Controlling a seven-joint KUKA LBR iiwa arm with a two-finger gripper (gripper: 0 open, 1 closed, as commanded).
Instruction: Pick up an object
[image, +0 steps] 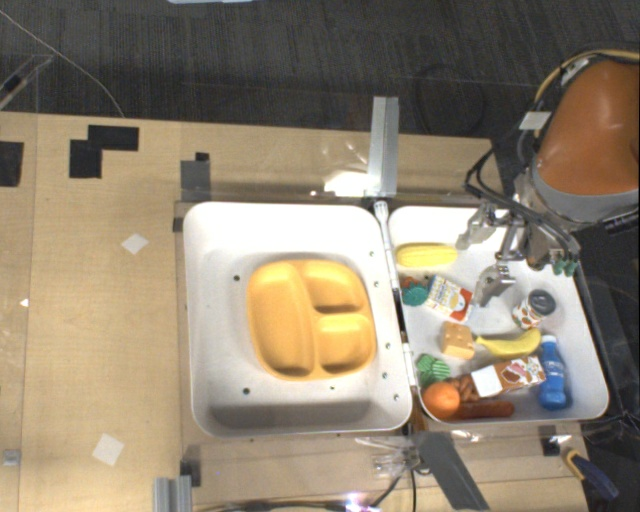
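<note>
My gripper (486, 256) hangs over the upper middle of the right bin (590, 330), its two fingers spread apart with only white bin floor showing between them. Beside it to the left lies a yellow oblong item (425, 256). Just below it are a small juice carton (447, 297), a round tin (531, 308), a banana (510, 344) and a tan cheese-like block (458, 341). Farther toward the front lie a blue bottle (552, 376), an orange (441, 399), a brown sausage (487, 408) and a green vegetable (430, 367).
The left bin (215, 300) holds a yellow divided tray (305, 318). A metal post (384, 150) stands at the back between the bins. The arm's orange band (592, 125) looms over the right bin's back right corner.
</note>
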